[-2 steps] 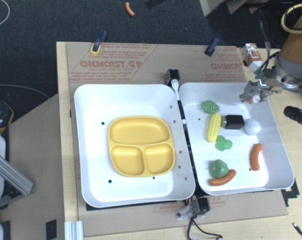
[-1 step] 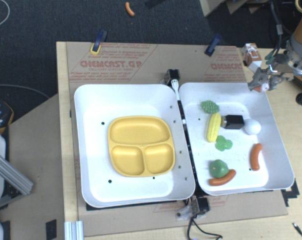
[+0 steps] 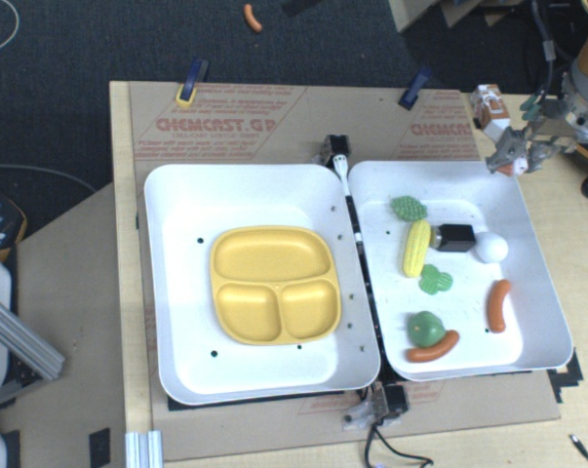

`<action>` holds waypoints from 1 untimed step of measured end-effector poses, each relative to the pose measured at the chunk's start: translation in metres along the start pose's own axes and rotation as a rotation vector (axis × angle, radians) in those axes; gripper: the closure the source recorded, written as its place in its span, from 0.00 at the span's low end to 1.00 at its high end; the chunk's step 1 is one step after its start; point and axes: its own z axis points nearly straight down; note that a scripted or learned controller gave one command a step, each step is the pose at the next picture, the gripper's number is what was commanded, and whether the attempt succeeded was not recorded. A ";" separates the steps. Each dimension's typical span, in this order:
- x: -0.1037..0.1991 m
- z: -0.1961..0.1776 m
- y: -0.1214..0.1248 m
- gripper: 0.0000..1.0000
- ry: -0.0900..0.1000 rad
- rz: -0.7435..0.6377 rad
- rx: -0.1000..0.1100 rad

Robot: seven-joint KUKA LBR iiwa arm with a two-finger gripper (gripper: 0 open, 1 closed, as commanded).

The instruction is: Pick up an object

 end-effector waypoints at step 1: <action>0.049 0.009 0.003 1.00 0.003 -0.002 0.007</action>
